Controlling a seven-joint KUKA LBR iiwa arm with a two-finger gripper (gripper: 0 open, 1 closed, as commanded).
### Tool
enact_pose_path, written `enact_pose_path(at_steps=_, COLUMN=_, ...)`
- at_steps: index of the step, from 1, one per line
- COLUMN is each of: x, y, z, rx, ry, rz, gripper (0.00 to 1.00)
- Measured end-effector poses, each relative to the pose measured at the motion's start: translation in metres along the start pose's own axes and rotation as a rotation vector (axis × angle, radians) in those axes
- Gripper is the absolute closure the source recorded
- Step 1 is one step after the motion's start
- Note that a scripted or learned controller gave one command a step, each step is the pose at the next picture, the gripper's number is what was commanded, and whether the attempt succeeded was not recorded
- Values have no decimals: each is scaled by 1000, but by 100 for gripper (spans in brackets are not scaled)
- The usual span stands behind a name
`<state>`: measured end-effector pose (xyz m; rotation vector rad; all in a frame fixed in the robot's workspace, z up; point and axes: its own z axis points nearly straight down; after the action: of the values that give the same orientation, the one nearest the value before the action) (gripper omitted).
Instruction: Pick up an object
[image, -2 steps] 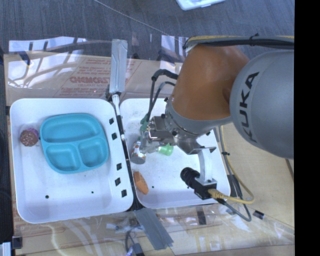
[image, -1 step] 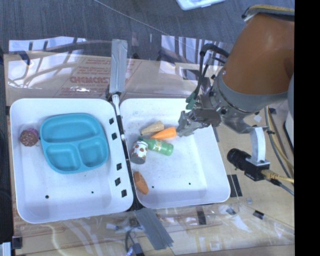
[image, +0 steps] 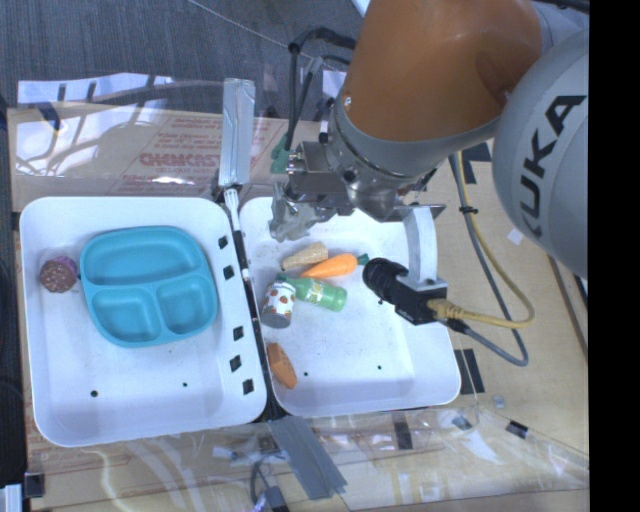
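Note:
My gripper (image: 287, 222) hangs over the back left corner of the right bin (image: 400, 370), just above and behind a pale tan block (image: 303, 257). Beside that block lies an orange carrot (image: 332, 266). In front of them a green bottle (image: 320, 294) lies on its side, with a small patterned can (image: 279, 304) to its left against the bin's wall. An orange oval piece (image: 283, 367) rests near the front left of the same bin. Nothing shows in the gripper's hold.
The left bin (image: 60, 400) holds a blue divided tray (image: 150, 283) and a dark purple-brown ball (image: 59, 274) at its left wall. The arm's large orange and grey body covers the back right of the right bin.

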<state>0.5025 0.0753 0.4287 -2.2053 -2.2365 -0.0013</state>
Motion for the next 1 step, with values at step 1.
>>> enact_pose_path(at_steps=1, x=134, y=24, z=-12, rx=3, ry=-1, rz=-2, gripper=100)
